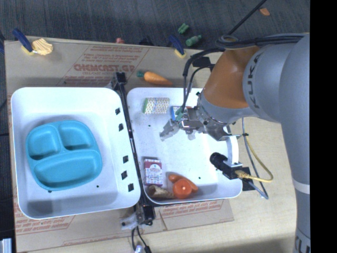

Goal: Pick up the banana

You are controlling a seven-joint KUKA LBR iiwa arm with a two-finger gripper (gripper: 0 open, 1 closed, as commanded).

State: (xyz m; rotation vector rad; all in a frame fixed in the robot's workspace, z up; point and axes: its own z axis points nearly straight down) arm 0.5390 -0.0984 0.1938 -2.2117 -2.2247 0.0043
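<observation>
Fingers (167, 131) look apart, nothing between them, touching nothing I can make out. Gripper (178, 134) hangs over the middle of the right bin (210, 191), above bare white floor. Arm (247, 83) comes in from the right, orange band above the wrist, cables trailing off it.

Banana (159, 193): I take it to be the brownish piece at the right bin's near edge, partly hidden. It lies just below the red box (152, 172) and beside the red ball (182, 187), touching or nearly so; can't tell which. It is well apart from the gripper.

Right bin also holds a green-white pack (156, 106) at the far side, near the gripper's upper left.

Left bin (21, 120) holds one blue tray (63, 154) with three compartments, lying flat in the middle.

Carrot (155, 78) lies outside the bins on the cardboard (79, 62), just behind the right bin. Two small green bits (189, 33) sit on the dark floor beyond.
</observation>
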